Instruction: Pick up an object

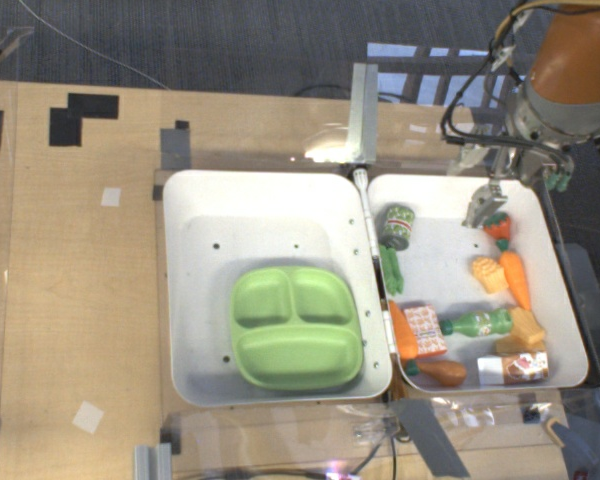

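Nearest camera: small white carton (513,368) with red label, print too small to read, at right bin's (435,200) front edge. Pincer (483,208) hangs low at right bin's back, metal fingers close together, nothing visibly between them; how far open, cannot tell. Just beside it: small red-and-green toy (498,229). Then yellow piece (489,273), orange carrot (517,278), green can (397,225), green bottle (477,323), red-white packet (423,330), tan block (526,326). Left bin (195,208): glossy green three-compartment tray (296,326). Wooden tabletop (70,298).
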Available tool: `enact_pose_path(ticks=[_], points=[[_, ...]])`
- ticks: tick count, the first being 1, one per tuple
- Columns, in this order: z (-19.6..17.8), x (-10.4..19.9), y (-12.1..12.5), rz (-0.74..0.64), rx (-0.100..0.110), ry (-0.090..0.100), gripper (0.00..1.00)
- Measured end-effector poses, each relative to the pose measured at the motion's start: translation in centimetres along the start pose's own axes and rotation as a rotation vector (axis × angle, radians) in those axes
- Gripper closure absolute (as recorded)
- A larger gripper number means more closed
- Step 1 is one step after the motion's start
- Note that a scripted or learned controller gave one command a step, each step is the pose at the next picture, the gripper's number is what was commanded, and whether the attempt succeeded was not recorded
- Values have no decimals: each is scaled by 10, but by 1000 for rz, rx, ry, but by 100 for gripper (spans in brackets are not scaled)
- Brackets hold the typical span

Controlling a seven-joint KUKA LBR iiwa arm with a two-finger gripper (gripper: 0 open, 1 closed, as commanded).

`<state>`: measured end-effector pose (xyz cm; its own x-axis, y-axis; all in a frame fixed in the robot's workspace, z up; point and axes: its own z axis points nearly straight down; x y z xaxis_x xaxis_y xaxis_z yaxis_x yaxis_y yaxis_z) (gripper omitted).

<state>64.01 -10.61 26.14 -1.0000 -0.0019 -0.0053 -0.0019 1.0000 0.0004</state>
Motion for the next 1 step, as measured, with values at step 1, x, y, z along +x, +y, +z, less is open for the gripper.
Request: enact_pose_path(ticks=[1], points=[[62, 64, -54, -65, 1, 5, 0]])
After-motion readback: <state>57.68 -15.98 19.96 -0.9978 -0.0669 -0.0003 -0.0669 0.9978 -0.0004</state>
